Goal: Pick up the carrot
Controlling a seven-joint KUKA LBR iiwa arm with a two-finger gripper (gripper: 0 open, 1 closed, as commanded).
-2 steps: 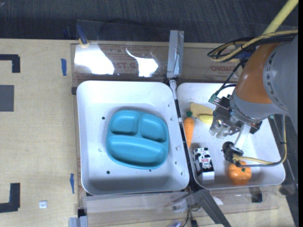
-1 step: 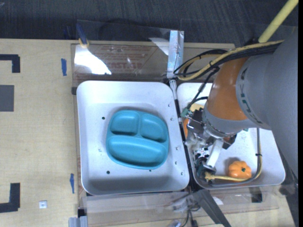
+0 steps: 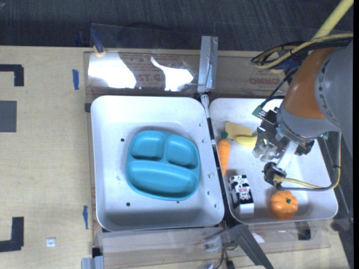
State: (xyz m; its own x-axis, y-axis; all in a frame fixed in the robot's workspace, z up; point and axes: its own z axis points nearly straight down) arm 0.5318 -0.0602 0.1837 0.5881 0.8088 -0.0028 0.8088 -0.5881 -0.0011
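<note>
The carrot (image 3: 224, 153) is orange with a green top end and lies lengthwise against the left wall of the right bin (image 3: 328, 206). My gripper (image 3: 265, 149) hangs over the middle of that bin, to the right of the carrot and apart from it. Nothing can be seen held in it. The grey arm with its orange band (image 3: 305, 94) comes in from the upper right and covers the bin's back right part.
A yellow banana (image 3: 239, 133) lies just behind the carrot, between it and the gripper. A black-and-white cow-patterned box (image 3: 241, 193) and a small orange pumpkin-like fruit (image 3: 284, 203) sit near the front. A blue divided plate (image 3: 164, 164) rests in the left bin (image 3: 106, 150).
</note>
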